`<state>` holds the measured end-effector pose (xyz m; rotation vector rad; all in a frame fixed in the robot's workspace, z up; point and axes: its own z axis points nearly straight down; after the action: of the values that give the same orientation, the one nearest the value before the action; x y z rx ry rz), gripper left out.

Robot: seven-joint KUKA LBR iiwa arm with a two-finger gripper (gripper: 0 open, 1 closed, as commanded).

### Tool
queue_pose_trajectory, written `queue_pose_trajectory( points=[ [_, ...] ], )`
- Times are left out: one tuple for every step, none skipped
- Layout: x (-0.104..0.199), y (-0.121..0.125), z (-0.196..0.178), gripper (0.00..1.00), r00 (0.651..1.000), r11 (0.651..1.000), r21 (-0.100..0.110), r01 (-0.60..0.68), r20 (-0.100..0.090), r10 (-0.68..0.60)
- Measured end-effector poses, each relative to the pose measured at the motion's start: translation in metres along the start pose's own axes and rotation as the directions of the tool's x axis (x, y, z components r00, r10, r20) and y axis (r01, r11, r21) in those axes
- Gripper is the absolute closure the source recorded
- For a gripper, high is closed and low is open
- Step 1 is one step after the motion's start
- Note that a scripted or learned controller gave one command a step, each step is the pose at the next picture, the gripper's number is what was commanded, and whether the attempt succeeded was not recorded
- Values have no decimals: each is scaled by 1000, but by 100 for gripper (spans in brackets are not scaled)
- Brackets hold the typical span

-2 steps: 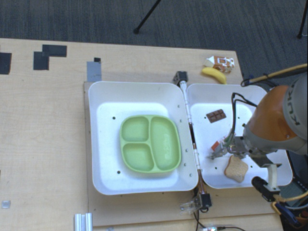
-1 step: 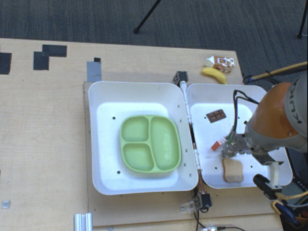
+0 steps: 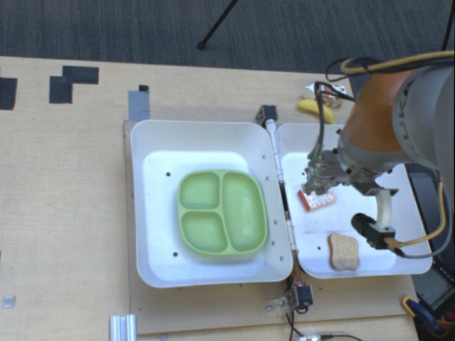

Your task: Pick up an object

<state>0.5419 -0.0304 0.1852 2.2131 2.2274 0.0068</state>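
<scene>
Your end effector (image 3: pixel 316 185) sits low in the right bin (image 3: pixel 412 261), near its left wall, directly over a small red-and-white packet (image 3: pixel 317 200) that lies just beneath it; whether it has closed on the packet, you cannot tell. The grey arm (image 3: pixel 398 119) slants in from the right, orange band uppermost. A tan, rough sponge (image 3: pixel 344 251) rests near the bin's front edge. The left bin (image 3: pixel 142 212) holds a smooth green divided plate (image 3: pixel 222 212).

One fixed cam overhead, angled down on both bins (image 3: pixel 142 212), mid range; arm (image 3: pixel 405 112) enters from frame right.
</scene>
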Motion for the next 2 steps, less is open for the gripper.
queue_pose_trajectory(
  points=[
    [-32, -54, -78, 100, 1000, 1000, 0, -2, 2, 2],
    [-31, -54, -78, 0, 1000, 1000, 1, -2, 2, 2]
  ],
)
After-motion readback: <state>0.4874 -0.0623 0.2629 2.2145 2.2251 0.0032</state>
